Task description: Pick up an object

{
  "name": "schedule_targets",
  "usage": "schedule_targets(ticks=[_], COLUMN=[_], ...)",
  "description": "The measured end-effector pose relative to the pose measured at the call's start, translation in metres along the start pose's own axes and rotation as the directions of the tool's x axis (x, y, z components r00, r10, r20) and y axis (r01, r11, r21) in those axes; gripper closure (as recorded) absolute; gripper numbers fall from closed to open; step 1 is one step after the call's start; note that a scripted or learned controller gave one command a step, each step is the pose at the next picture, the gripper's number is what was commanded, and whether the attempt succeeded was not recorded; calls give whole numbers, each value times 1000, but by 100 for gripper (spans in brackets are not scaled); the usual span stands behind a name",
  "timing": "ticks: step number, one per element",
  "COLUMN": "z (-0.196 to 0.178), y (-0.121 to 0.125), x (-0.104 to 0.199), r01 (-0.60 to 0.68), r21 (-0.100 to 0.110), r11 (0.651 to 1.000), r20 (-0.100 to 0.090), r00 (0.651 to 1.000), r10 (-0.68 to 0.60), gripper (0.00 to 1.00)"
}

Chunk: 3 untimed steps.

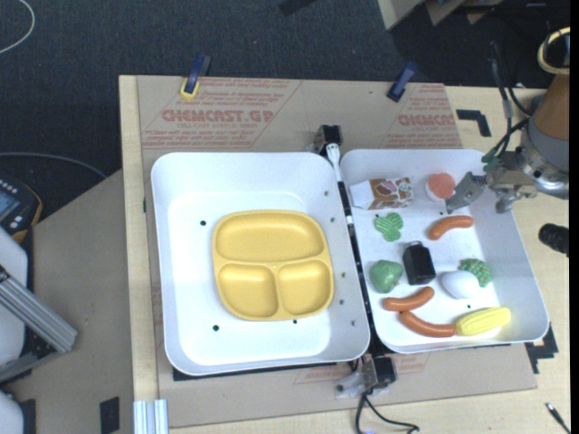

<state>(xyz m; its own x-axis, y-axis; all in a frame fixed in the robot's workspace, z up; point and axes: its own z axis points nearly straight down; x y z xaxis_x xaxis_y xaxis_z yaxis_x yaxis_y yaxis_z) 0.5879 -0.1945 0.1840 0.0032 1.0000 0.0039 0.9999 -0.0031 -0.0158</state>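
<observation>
Gripper hangs over the right bin's back edge, fingers spread with nothing between them, nearest the sausage just below; I'd centre over it, straddle its short axis, then descend.

Right bin crowded, left bin open around its tray

In the left bin the yellow divided tray sits mid-floor with bare white on every side — easy passage. The right bin is cluttered: sausages, broccoli, black block, egg and corn lie close together — narrow gaps, with the clearest floor along its right wall.
</observation>
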Motion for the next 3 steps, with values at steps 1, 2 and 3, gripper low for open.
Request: schedule_targets(ticks=[1,2,3], z=[-9,35,79], y=[3,8,14], x=[1,-3,1], r01=[3,3,5], r21=[-15,-11,-12], r11=[1000,1000,1000], r20=[3,3,2], r00=[1000,1000,1000], r10=[-3,-3,-5], gripper=[0,0,0])
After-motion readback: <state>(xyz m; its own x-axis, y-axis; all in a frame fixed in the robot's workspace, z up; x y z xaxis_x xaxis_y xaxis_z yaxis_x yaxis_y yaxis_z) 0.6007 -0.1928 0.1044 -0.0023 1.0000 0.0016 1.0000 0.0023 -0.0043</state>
